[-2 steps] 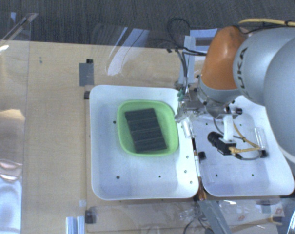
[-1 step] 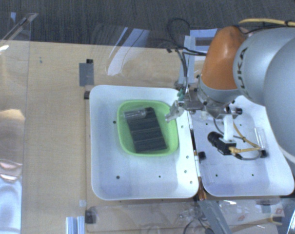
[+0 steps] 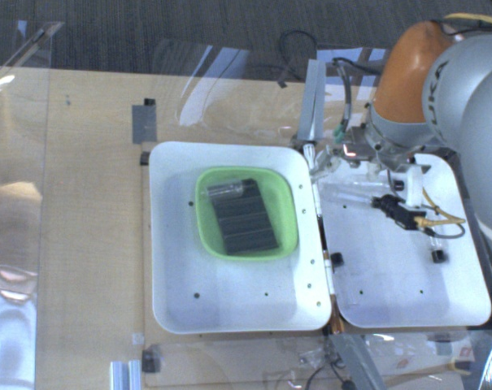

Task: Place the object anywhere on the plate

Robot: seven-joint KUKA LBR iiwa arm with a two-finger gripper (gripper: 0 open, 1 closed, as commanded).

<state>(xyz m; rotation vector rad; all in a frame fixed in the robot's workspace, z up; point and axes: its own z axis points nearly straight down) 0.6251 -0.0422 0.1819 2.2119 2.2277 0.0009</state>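
Jaws hang below the wrist at the upper left corner of the right bin (image 3: 461, 299), close to the strip where the two bins meet. Whether they are released or clenched cannot be told, since the wrist and its cabling cover them from above. Nothing can be seen grasped there.

The grey arm (image 3: 473, 96) comes in from the upper right of the frame, its orange band (image 3: 408, 59) sitting just above the wrist. A small black fitting with yellow cables (image 3: 404, 211) shows against the right bin's floor, just below the wrist.

The object (image 3: 244, 218), a dark ribbed rectangular block, lies flat on the green plate (image 3: 288, 218) in the left bin (image 3: 180, 291), at the centre of the frame. It runs slightly aslant, and its upper end touches a small clear cylindrical piece (image 3: 226, 189) near the plate's upper left rim. The block lies wholly within the plate's rim and well apart from the wrist.

Both bins rest side by side on the pale wooden surface (image 3: 67, 218), with dark carpet along the top of the frame.
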